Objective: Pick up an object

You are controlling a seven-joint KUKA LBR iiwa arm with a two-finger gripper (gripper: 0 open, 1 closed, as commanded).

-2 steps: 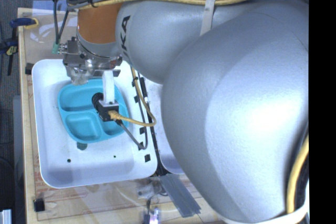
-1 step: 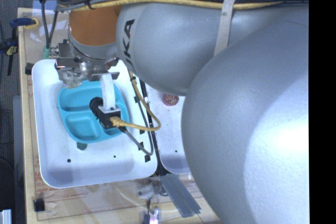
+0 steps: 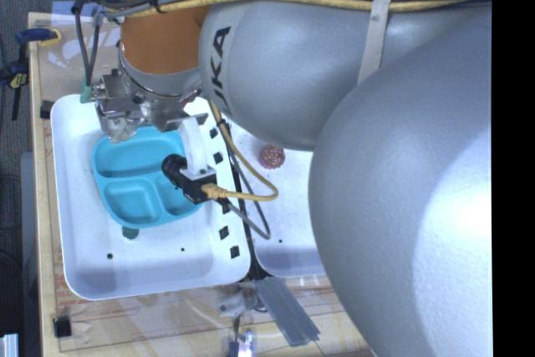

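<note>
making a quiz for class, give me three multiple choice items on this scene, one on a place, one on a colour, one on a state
1. Where is the tray?
A. left bin
B. right bin
C. on the floor

2. What colour is the ball?
A. green
B. pink
C. black

3. How does the tray lie?
A. flat, compartments up
B. upside down
C. on edge against the wall

Answers:
1 A, it lies on the floor of the left bin.
2 B, it shows pink in the right bin.
3 A, its compartments face up.
</note>
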